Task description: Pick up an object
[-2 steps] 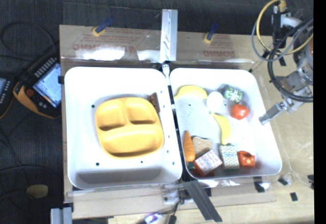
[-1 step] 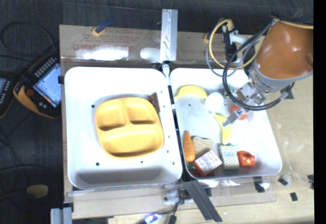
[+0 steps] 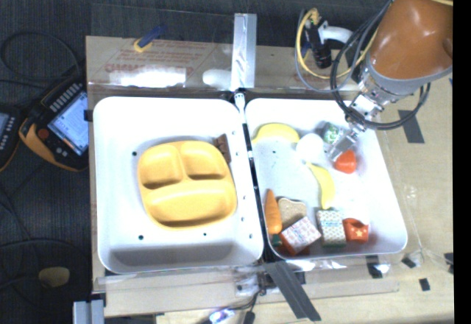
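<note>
Dark carpet surrounds a bench (image 3: pixel 132 57) bearing two shallow white bins side by side. Camera view: the left bin (image 3: pixel 110 168) holds a yellow compartment tray (image 3: pixel 188 182) at its centre, with a small brown item (image 3: pixel 223 146) touching the tray's far right corner. The right bin (image 3: pixel 383 190) holds a yellow-white round object (image 3: pixel 274 132) near its far left corner, a banana (image 3: pixel 322 184) at mid-bin, a carrot (image 3: pixel 272 213) along the left wall, and a toast slice (image 3: pixel 293 208), two patterned blocks (image 3: pixel 300 234) (image 3: pixel 331 227) and a red object (image 3: pixel 355 230) along the near edge. The arm (image 3: pixel 408 39) reaches over the far right corner; the gripper (image 3: pixel 340 142) hangs just above an orange-red object (image 3: pixel 346 161), its state cannot be told.
</note>
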You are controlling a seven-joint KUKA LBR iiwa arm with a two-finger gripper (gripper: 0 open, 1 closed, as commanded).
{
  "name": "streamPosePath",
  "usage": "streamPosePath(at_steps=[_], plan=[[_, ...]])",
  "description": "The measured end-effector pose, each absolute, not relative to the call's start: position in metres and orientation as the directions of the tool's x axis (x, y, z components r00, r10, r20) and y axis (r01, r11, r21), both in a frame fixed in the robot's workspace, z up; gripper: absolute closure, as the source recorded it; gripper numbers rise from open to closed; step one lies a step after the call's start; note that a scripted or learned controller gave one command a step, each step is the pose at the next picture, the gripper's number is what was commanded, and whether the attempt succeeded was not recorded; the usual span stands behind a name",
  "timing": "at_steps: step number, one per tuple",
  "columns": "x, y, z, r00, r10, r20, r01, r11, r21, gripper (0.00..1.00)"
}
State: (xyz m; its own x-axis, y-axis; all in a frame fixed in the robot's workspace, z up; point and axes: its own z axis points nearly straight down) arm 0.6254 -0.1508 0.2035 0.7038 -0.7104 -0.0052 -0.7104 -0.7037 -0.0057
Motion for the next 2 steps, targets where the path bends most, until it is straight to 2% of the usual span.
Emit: streamPosePath(at_steps=[1, 2], plan=[[0.625, -0.144, 0.126, 0.248, -0.969, -0.005, -0.969, -0.248, -0.001, 0.00], [0.639, -0.129, 0.157, 0.292, -0.956, -0.003, -0.956, -0.292, -0.002, 0.00]])
